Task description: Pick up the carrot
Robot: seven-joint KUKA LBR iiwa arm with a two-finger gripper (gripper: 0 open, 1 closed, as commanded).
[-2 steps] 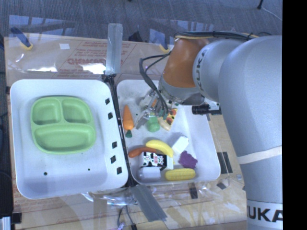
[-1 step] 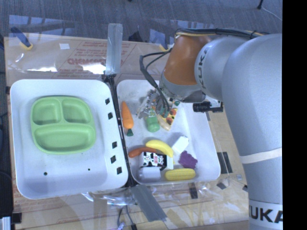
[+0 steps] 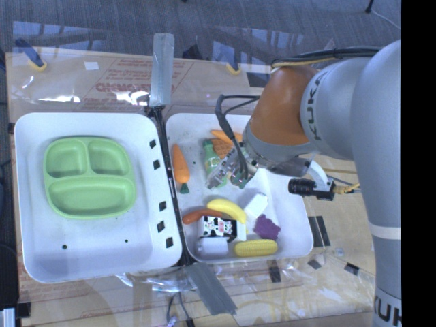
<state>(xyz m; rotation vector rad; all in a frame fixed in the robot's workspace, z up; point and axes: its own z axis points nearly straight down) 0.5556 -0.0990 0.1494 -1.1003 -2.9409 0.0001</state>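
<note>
Camera view: small orange plastic carrot [image 3: 180,167] lies free beside the right white bin's [image 3: 300,240] left wall — metal gripper [image 3: 228,172] hovers just right, grip state unclear.

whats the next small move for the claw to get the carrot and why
Probably shift the claw toward the view's left. It sits over the middle of the right bin, near a green packet, while the carrot lies apart by the bin's left wall, with nothing touching it.

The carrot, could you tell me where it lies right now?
The carrot lies in the right bin, against its left wall, left of the hand and above the banana.
</note>
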